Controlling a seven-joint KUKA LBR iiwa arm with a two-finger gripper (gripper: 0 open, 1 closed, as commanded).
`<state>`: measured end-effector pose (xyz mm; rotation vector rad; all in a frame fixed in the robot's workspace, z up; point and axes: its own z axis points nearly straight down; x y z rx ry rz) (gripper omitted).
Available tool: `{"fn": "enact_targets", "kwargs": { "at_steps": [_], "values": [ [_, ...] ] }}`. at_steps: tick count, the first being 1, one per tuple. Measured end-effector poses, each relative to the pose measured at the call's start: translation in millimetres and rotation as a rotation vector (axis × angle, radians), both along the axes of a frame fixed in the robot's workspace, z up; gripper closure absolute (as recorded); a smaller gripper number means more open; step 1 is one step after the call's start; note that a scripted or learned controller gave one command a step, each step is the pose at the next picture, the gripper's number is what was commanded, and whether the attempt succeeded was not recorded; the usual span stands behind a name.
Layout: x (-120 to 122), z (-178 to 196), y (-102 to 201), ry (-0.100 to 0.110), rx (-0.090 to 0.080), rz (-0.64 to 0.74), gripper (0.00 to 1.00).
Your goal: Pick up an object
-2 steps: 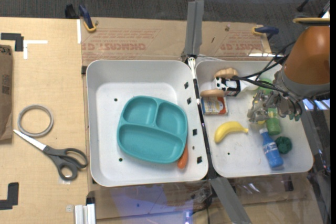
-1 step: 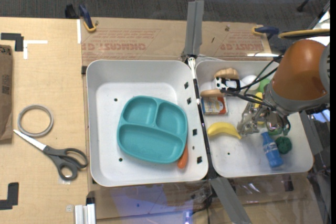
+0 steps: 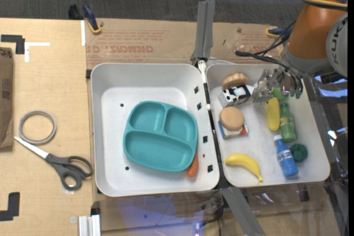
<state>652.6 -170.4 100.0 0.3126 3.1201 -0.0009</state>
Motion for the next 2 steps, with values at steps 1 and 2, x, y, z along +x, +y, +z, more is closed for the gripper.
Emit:
{"fn": "enact_targets", "kwargs": {
  "at_steps": [1,2],
  "values": [
    [0.1,0.1,0.1,0.000,0.000,0.000,0.00],
    [1.9,11.4,-0.1,-0.007,-0.002,0.001,1.00]
  ]
}}
